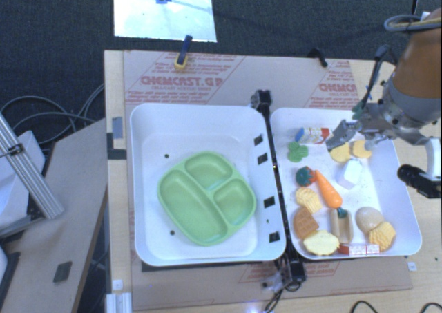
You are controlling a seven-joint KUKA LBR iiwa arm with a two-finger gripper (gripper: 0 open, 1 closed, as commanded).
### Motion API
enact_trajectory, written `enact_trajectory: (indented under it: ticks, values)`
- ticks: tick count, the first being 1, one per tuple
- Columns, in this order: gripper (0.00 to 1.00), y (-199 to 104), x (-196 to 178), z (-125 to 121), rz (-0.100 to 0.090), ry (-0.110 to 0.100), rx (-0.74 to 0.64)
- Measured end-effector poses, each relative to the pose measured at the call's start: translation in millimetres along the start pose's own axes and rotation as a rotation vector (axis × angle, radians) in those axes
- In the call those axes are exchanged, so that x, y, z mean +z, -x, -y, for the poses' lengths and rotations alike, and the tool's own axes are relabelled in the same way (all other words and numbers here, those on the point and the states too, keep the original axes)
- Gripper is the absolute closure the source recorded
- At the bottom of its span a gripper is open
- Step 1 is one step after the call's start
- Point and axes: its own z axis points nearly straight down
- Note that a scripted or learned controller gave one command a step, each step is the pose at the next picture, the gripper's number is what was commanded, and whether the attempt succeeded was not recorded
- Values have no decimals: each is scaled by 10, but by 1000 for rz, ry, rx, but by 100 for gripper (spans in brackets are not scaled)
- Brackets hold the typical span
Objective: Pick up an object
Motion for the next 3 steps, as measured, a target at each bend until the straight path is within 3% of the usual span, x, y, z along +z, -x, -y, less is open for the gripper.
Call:
enact_trajectory:
  ticks: [1, 3]
  values:
    - [0, 0, 0, 0, 0, 0, 0]
    - [0, -64, 1083, 56, -1, -6, 3]
